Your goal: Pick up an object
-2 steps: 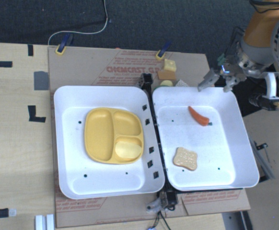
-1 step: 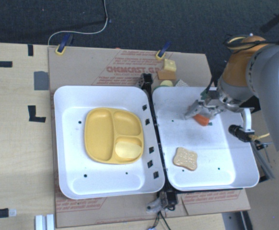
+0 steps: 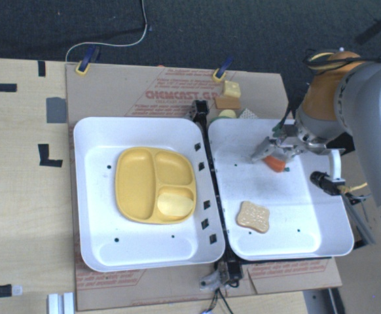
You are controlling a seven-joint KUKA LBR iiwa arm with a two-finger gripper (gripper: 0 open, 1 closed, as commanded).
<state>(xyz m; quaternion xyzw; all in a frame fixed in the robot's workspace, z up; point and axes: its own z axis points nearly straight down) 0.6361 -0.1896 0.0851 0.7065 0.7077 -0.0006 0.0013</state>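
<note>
orange, a small block (image 3: pixel 277 164) is seen in the right bin (image 3: pixel 308 241), at its upper part, directly under the gripper (image 3: pixel 279 150); whether it is clamped cannot be told.

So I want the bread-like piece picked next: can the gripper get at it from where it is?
Probably yes: the bread-like piece lies alone on the right bin floor, nothing over it, and the gripper hangs in the same bin by a small orange object.

A small orange-red object (image 3: pixel 276 164) lay in the right bin's (image 3: pixel 321 237) upper part, right of frame centre.
</note>
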